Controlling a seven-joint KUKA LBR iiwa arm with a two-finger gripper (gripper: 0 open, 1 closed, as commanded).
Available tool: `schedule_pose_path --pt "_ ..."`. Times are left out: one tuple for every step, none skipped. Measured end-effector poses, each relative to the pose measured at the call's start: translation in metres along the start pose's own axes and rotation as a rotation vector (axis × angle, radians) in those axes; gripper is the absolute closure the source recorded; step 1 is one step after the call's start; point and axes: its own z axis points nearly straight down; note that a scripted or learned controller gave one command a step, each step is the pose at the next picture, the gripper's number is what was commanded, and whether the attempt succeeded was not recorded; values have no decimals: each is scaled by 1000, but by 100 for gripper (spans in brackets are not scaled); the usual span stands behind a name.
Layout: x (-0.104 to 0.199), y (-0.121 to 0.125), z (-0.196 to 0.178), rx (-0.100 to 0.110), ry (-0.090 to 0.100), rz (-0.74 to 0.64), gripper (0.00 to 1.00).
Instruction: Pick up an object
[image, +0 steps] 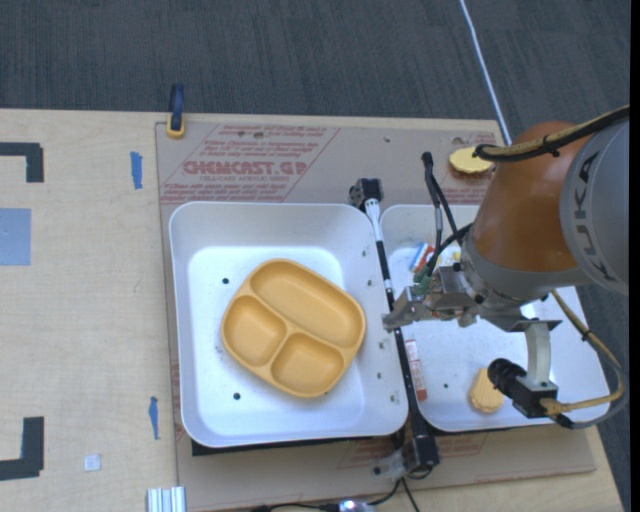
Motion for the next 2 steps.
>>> schedule_pose_path --pt "0 1 -10 -3 -1 -1 100" --pt "1 2 -20 -6 -1 -2 100"
